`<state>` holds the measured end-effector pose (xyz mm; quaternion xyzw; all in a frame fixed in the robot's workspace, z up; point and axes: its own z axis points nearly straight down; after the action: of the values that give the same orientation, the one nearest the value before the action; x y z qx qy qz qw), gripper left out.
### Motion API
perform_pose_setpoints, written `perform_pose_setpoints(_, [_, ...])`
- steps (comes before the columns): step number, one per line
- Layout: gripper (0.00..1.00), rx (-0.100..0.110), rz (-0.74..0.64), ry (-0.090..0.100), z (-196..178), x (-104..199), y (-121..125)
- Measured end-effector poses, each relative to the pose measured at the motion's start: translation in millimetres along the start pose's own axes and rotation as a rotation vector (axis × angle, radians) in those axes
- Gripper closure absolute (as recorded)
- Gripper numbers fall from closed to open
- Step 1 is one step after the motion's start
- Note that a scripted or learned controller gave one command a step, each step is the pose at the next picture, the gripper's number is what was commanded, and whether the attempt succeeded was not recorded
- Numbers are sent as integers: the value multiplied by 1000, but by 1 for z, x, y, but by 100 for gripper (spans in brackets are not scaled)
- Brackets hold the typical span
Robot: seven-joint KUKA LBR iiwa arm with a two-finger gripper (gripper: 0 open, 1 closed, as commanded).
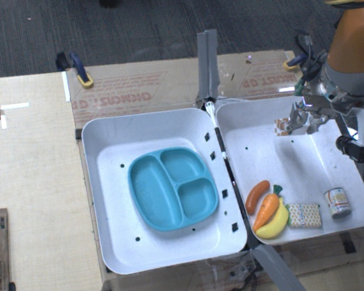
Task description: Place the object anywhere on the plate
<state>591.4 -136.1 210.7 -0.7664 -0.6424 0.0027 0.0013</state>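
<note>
Which object is meant isn't given, so the candidates are all listed: a sausage (257, 194), a carrot (267, 208) with a green top, a banana (274, 224), a patterned sponge-like block (304, 215) and a small can (337, 202). All of them are found in the right bin (259, 132), clustered along its near edge. The sausage, carrot and banana are packed touching each other near the divider, the block is just beside the banana, and the can is set a bit further from the plate. A teal three-compartment plate (173, 188) is seen in the left bin (108, 183), nothing resting in it. The gripper (291, 123) is held over the far side of the right bin, well apart from the toys; whether it's wide or narrow can't be told.
</note>
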Motion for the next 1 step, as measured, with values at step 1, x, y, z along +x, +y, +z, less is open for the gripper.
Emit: perform_pose_setpoints(1, [100,0,416,0,17,13,55])
